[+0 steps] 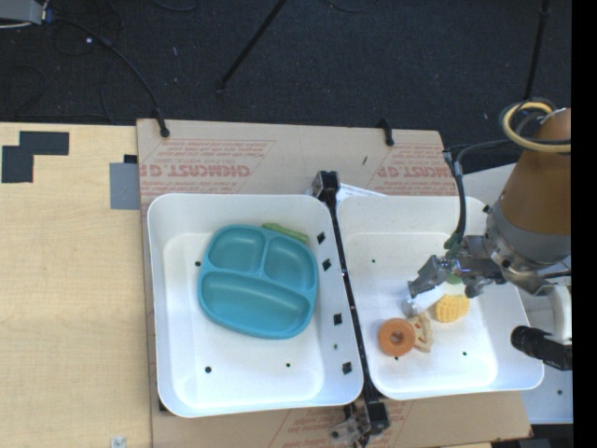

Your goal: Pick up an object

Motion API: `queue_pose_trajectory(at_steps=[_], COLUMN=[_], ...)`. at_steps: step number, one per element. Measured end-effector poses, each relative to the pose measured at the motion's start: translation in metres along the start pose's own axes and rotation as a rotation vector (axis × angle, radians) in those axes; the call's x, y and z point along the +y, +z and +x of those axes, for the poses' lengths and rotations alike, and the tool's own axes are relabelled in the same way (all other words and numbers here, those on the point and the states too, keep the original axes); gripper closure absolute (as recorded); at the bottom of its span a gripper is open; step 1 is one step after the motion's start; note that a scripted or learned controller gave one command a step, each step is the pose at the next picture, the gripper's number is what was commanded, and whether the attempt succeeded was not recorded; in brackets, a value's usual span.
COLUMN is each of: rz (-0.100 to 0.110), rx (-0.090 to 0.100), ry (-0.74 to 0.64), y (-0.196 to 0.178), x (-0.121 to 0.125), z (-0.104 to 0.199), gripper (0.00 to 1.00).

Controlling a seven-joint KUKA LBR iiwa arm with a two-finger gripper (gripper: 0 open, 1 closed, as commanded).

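While plate (pixel 258 281) fills left bin (pixel 177 381), toys (pixel 420 325) right.

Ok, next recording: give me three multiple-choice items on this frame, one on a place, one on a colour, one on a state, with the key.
1. Where does the divided plate lie?
A. In the left bin
B. In the right bin
C. On the cardboard

2. What colour is the ring-shaped toy?
A. Green
B. Orange
C. Blue

3. How does the yellow toy stand to the gripper?
A. Lifted clear of the bin
B. Lying in the bin close beside the gripper
C. Lying on the plate

Key: 1 A, the teal plate sits inside the left bin. 2 B, the ring near the right bin's front is orange. 3 B, the yellow toy rests on the right bin's floor just beside the gripper, not visibly held.
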State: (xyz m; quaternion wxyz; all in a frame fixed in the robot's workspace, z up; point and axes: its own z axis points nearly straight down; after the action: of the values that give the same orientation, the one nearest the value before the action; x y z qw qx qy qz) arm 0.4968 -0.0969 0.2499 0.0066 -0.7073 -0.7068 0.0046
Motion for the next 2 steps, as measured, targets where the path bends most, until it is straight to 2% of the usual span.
queue_pose_trajectory(at_steps=[1,2], rz=[-0.008,-0.003], rx=[-0.001,0.000], ry=[-0.002,-0.001], y=[-0.004,0.060], x=[0.001,0.006], z=[0.000,0.005], gripper=[0.00,0.00])
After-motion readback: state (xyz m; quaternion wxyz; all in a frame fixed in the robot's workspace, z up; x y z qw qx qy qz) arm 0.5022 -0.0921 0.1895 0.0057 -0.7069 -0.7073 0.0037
